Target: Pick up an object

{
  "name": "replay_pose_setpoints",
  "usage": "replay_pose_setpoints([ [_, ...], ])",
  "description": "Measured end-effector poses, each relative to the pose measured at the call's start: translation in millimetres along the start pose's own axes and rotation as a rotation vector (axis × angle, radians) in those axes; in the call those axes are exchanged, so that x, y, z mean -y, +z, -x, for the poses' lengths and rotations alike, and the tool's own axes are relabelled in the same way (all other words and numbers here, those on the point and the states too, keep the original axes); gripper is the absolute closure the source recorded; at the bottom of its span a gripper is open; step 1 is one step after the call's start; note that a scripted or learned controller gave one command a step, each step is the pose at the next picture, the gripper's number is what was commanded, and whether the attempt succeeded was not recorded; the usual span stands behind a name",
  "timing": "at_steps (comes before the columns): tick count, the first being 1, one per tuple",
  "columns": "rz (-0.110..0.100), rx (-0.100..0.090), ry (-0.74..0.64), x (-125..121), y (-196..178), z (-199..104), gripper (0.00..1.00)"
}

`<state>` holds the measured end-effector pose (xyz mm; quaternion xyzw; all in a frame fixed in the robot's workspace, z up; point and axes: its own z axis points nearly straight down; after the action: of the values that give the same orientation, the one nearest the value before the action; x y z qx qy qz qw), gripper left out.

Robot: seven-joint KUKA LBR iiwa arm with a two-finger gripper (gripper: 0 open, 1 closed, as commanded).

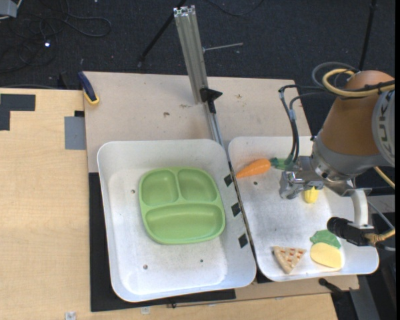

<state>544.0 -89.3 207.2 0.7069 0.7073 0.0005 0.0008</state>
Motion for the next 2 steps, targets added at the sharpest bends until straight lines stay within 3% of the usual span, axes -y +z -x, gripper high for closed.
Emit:
replay_pose_setpoints([
  [1, 0.001, 0.000, -0.001, -1, -50, 1, 1.00],
  [2, -0.005, -0.002, -0.004, -16, -37, -56, 1.00],
])
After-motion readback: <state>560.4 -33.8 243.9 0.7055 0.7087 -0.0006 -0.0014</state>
